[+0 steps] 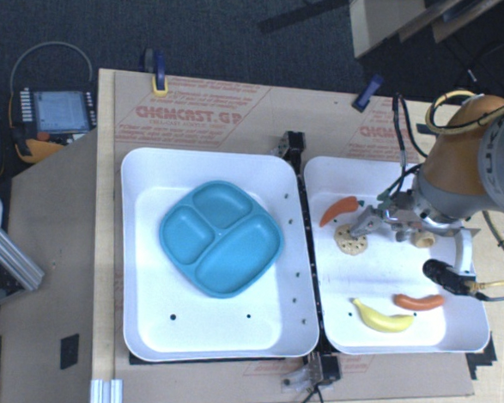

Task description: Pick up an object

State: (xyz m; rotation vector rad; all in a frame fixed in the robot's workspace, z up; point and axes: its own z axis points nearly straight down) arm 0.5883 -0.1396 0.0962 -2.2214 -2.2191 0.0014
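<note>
1. Grey metal and an orange band marked the arm (474, 160), which reached in from the right over the right-hand bin (457, 340).
2. The gripper (364, 223) hung low at the upper left of that bin, its tip just above a round speckled cookie (351, 241); whether it touched the cookie could not be told.
3. Whether the gripper was spread or closed could not be told from this angle, and nothing was seen held in it.
4. An orange carrot-like piece (338, 208) lay just beside the gripper, on its left and slightly farther up the bin.
5. A small tan object (422, 238) sat to the gripper's right, under the arm's wrist, partly hidden.
6. Nearer the camera than the gripper, and well apart from it, a yellow banana (382, 317) lay at the bin's front.
7. An orange-red sausage (418, 301) lay just beside the banana's right end, also well in front of the gripper.
8. Far to the gripper's left, the left-hand bin (140, 318) held a blue divided plate (221, 238).
9. Both bins rested on a brown cardboard sheet (241, 118) on the tabletop.
</note>
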